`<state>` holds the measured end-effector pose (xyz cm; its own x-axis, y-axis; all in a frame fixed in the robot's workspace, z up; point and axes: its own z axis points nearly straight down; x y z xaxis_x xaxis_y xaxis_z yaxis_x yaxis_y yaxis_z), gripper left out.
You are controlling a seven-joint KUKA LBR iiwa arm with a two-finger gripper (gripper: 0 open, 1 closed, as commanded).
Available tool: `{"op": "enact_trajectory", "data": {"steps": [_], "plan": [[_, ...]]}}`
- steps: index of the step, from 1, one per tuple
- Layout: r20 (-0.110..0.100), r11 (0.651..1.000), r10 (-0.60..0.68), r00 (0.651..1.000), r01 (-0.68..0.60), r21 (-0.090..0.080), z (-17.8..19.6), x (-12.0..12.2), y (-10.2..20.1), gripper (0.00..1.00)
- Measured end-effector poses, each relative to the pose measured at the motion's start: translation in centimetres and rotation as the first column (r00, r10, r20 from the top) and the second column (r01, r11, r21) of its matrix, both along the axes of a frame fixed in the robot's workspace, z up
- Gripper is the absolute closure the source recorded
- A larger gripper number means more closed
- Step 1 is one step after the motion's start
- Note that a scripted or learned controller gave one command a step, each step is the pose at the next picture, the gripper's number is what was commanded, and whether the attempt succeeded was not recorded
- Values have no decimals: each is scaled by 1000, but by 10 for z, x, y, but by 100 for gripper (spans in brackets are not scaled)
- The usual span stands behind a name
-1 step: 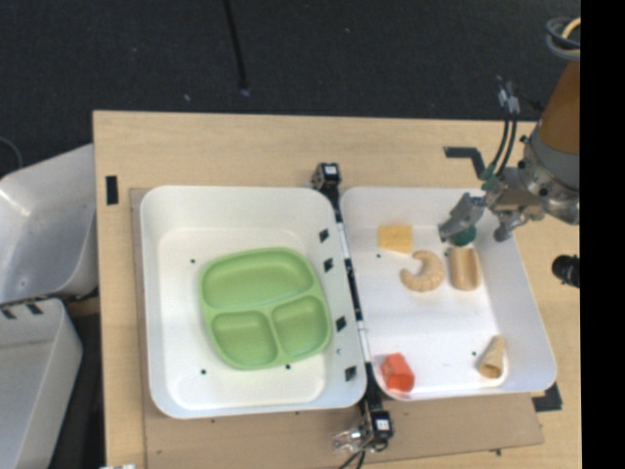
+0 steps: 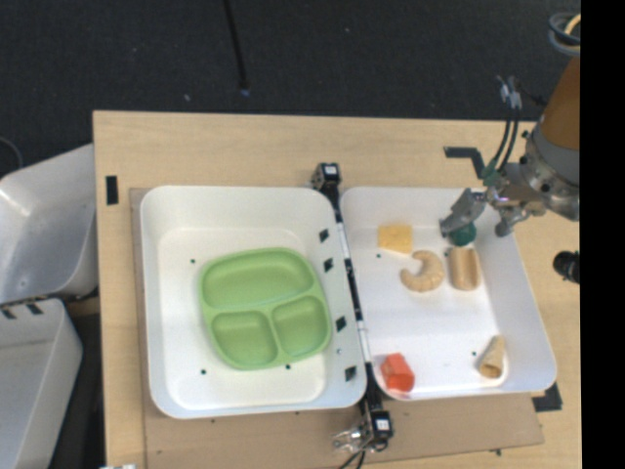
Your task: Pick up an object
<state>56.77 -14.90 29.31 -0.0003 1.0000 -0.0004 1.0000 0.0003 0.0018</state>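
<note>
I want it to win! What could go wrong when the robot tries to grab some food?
The gripper hovers above the brown roll, which lies right beside the croissant. It might bump or grab both. The roll looks rounded, so it may slip out. The orange piece and the cone sit near the right bin's edges, probably awkward to grasp.

1. The left bin (image 2: 156, 291) and right bin (image 2: 527, 340) were white.
2. The divided plate (image 2: 264, 308) was pale green.
3. The square block (image 2: 395, 238) was yellow.
4. The croissant (image 2: 423, 272) was tan.
5. The near block (image 2: 396, 374) was orange-red.
6. The table (image 2: 244, 145) was light wood.
</note>
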Motion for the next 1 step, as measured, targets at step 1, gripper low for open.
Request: {"op": "enact_trajectory", "data": {"steps": [1], "plan": [[-5,1000,-1,1000,1,-1,-63,3,-1,0]]}}
